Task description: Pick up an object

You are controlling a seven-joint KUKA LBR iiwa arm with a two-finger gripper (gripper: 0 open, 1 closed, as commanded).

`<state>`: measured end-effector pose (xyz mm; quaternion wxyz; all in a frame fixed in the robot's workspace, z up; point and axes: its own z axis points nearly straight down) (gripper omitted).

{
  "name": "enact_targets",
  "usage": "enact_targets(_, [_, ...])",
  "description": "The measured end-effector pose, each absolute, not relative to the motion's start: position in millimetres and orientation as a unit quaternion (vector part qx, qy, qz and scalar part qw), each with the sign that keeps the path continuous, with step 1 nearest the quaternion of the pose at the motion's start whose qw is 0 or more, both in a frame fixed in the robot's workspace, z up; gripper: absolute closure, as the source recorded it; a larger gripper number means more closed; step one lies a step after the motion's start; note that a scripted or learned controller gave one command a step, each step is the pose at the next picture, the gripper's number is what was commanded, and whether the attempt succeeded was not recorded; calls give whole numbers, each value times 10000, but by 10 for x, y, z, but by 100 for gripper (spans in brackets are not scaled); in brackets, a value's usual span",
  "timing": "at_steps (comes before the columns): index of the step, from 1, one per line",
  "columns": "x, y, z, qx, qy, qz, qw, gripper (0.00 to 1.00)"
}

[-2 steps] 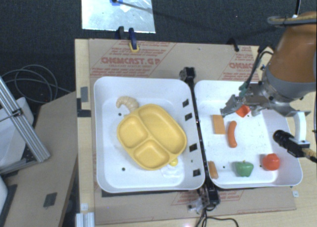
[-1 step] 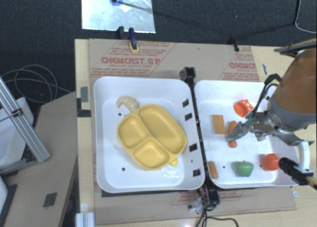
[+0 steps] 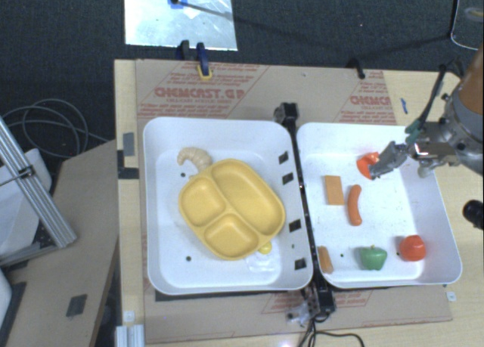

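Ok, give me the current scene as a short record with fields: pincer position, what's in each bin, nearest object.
pincer position: pincer over the right bin, upper area
nearest object: orange-red piece, right beside the pincer tips; grasp not confirmed
right bin contents: tan block, sausage, green pepper, tomato, small orange piece
left bin contents: yellow divided plate, pale croissant-like item

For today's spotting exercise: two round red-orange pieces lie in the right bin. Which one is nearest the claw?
The red-orange piece at the bin's far side, right beside the claw. The other one sits in the near right corner, next to the green pepper.
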<state>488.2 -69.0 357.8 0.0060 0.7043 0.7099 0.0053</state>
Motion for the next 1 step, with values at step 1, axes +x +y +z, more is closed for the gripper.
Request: enact_targets(1, [4895,-739,2242,7070,7072,-34,-41,0])
